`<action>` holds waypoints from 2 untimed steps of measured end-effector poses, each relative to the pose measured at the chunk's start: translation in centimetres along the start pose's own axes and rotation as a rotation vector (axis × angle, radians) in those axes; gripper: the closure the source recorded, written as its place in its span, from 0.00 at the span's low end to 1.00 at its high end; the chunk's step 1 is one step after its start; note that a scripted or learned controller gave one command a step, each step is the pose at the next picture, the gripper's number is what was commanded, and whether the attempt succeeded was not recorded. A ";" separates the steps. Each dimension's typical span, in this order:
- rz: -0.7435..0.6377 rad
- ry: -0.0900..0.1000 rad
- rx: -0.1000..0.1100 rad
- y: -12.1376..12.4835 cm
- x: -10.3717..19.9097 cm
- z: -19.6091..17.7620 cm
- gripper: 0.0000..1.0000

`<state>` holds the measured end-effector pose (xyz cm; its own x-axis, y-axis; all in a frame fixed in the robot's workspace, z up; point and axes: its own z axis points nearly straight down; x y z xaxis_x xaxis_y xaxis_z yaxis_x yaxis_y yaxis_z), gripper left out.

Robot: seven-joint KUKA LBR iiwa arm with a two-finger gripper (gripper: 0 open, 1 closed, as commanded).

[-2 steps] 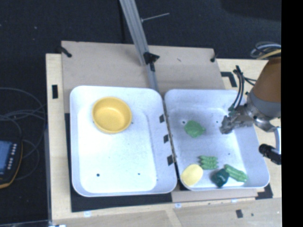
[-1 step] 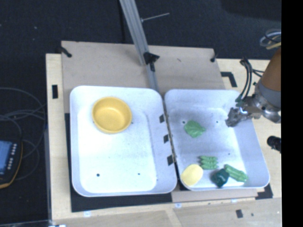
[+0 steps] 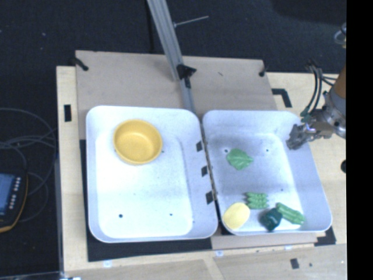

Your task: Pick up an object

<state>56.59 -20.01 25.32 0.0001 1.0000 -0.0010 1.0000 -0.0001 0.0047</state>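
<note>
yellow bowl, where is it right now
The yellow bowl sits in the left white bin, in its far left corner as the camera view shows it, well apart from the green and yellow items in the right bin.

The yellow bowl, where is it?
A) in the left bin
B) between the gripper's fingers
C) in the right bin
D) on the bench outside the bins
A: the yellow bowl sits in the far-left part of the left bin, while the gripper is over at the right bin's far-right rim.
</note>
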 end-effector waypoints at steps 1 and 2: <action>-0.004 0.002 0.003 -0.2 5.3 -0.5 1.00; -0.004 0.002 0.003 0.2 10.3 -1.2 1.00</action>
<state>56.83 -9.73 26.56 -0.0041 1.0000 0.0009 1.0000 0.0041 0.0015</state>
